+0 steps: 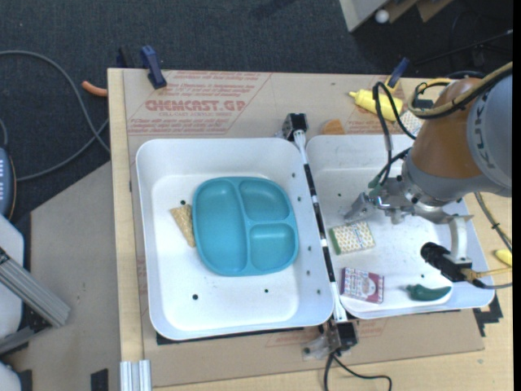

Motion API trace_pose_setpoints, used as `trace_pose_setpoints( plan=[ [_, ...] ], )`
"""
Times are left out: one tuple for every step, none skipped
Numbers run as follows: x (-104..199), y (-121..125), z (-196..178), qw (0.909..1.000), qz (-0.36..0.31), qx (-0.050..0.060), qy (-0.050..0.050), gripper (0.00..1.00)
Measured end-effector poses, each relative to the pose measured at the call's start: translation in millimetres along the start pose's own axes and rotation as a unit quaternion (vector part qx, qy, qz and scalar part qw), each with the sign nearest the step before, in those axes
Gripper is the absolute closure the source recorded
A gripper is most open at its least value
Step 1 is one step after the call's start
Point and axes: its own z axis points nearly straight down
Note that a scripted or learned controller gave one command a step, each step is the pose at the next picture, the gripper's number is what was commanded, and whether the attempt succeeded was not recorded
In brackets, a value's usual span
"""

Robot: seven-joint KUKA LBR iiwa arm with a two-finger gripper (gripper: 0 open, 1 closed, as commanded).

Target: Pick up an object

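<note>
My gripper [370,206] hangs low in the right bin [342,149], near its middle. Just below and left of it lies a small packet with green dots [352,237], apart from the gripper. A maroon and pink packet [362,284] rests at the bin's front edge. To its right, in the front right corner, lies a small teal object [427,292]. Nothing shows in the gripper's hold.
The left bin [163,300] bears a teal divided plate [244,225], with a tan cracker-like piece [182,220] sticking out from under its left edge. The grey arm with its orange band [444,141] crosses the right bin's back right part. A yellow object [370,100] lies behind the bins.
</note>
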Motion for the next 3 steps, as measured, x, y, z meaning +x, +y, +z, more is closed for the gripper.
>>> trace_pose_setpoints(
  plan=[
    [9, 2, 31, 1.0, 0.0, -0.003, 0.0, 0.0],
    [5, -2, 30, 1.0, 0.0, -0.006, 0.001, 0.0],
    [5, -1, 20, 1.0, 0.0, -0.008, -0.001, 1.0]
  ],
)
